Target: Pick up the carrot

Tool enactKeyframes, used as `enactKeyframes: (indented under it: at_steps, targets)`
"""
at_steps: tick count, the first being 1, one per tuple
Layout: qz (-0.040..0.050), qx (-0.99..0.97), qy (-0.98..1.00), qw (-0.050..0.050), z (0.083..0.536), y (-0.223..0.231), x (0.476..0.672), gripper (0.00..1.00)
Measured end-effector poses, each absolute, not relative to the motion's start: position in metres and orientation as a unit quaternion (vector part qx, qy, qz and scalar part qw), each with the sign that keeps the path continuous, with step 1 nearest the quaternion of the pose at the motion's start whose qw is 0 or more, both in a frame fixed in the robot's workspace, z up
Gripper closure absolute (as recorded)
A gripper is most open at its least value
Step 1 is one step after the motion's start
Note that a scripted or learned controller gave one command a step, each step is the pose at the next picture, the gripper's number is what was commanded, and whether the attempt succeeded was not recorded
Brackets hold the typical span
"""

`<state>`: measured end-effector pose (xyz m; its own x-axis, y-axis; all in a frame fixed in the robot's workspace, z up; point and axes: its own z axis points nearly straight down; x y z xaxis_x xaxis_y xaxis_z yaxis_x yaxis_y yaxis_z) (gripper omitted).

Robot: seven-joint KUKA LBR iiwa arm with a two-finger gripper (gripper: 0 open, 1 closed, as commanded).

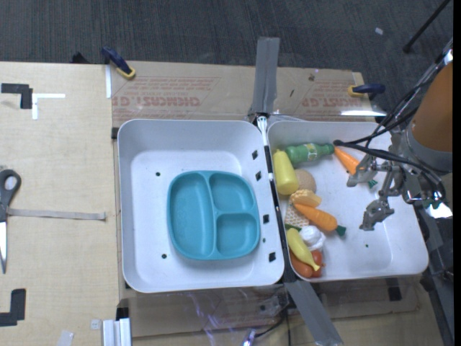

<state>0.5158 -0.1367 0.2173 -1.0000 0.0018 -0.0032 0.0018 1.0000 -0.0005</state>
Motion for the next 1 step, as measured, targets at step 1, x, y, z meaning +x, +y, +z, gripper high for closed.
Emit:
enactKeyframes:
  at_steps: [1]
  targets:
    - [-0.0003,0.012,1.0,0.002,0.1019,-0.1955,0.5633,0.0]
